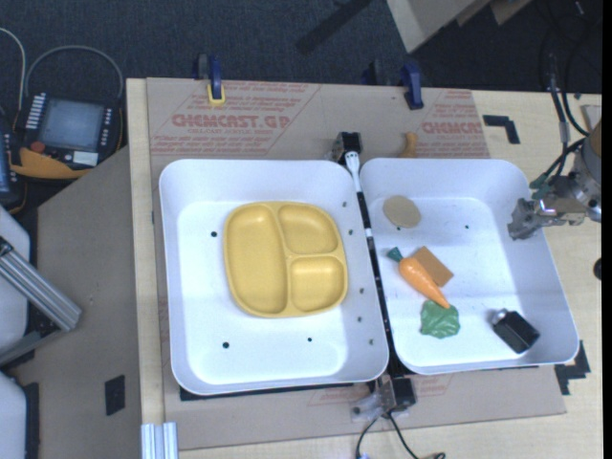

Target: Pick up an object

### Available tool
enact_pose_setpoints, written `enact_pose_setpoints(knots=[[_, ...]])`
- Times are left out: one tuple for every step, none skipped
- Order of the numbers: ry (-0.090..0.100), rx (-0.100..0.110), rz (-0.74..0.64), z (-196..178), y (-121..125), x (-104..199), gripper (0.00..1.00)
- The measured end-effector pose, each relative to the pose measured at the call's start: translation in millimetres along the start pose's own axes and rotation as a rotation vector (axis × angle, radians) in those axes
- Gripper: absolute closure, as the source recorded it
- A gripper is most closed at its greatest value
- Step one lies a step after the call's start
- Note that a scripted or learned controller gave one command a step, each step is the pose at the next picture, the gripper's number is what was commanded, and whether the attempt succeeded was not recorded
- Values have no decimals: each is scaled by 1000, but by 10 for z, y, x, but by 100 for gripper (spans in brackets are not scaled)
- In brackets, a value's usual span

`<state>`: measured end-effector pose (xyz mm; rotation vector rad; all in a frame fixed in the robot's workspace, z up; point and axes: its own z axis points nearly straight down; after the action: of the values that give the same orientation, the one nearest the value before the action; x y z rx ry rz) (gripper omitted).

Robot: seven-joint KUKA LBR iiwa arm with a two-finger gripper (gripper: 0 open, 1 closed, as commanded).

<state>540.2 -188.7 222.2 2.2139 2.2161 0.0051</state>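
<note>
— Near the middle of the right white plastic bin (535,285), you had the orange toy carrot (422,280) lying across a tan block (435,266), its green leafy top (439,321) just beside.

— And the gripper (528,216)?

— It was at the bin's right rim, well apart; its state I couldn't tell. You'd best have descended square across the carrot.

At the right edge of the scene, a small part of the robot is seen. The gripper (532,218) is made up of grey metal parts with a dull shine, shaped as short blocky pieces. Thin dark cables (559,94) are looped above it along the right side. A pale rounded housing (598,156) is glimpsed behind the metal parts.
</note>
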Motion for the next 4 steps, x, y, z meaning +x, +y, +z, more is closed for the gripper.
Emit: enact_pose_setpoints(knots=[[1, 2, -1, -415, 17, -6, 100], [6, 10, -4, -452, -66, 493, 100], [7, 12, -4, -316, -44, 989, 100], [7, 11, -4, -309, -89, 1451, 100]])
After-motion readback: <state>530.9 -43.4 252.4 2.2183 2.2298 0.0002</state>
